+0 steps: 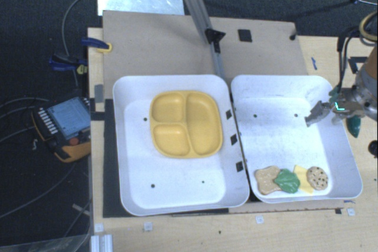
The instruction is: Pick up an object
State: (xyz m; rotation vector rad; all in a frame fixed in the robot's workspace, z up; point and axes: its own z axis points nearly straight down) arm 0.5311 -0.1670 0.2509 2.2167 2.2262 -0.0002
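Observation:
Several small toy foods lie in a row at the front of the right bin (283, 127): a tan toast-shaped piece (266, 179), a green leafy piece (287, 181), a yellow wedge (303, 175) and a round chocolate-chip cookie (318, 177). A yellow divided plate (186, 124) rests in the left bin (136, 180). My gripper (333, 120) hangs over the right bin's right rim, well behind the foods. It is open, with one grey finger (313, 115) pointing in over the bin floor, and nothing sits between its fingers.
A grey pole (195, 0) slants down from the top to the seam between the bins. Black clips (233, 140) join the two bins. A blue-screened handheld unit (64, 121) and cables lie off the bench at the left.

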